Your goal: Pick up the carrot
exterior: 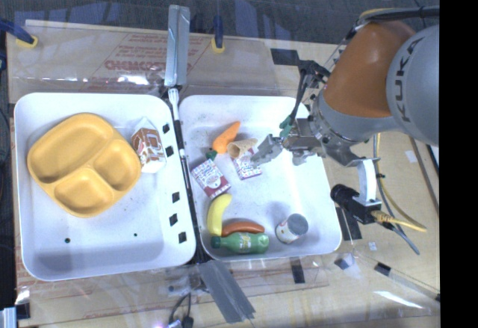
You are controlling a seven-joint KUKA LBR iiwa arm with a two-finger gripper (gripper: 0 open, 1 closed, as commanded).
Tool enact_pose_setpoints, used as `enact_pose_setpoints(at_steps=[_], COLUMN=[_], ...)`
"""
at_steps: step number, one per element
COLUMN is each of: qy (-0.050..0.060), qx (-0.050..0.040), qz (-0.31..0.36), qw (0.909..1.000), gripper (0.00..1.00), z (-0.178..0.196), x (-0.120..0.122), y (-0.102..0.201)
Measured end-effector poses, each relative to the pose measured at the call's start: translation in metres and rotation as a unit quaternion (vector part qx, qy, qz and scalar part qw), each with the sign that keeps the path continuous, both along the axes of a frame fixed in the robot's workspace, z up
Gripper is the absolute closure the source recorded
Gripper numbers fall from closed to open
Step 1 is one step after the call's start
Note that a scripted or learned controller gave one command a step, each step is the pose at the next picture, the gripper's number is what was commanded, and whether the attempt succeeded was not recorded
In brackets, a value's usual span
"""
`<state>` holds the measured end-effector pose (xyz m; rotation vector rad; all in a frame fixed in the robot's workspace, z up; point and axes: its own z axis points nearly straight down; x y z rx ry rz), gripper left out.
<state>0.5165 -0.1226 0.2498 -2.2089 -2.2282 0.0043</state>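
- Approach step: the grey two-finger gripper (266, 149) hangs over the right white bin (317, 192), jaws apparently parted, holding nothing.
- The small orange tapered carrot (225, 137) lies just left, beside a beige cone (241, 147).
- Next: shift left, descend, close.

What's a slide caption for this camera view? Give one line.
Claw hovers in the right bin beside the carrot, not yet gripping it.
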Motion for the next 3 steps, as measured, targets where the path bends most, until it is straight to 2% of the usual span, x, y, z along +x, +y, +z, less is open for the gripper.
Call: enact_pose_setpoints(at_steps=[1,2,3], qy=[-0.003,0.000,-0.001], qx=[-0.0007,-0.0006,-0.0010], qz=[0.025,0.039,0.045], qw=[0.9997,0.9992,0.9990], gripper=[0.00,0.00,0.00], z=[0.109,0.006,-0.058], x=[0.073,0.089,0.136], y=[0.035,0.022,0.012])
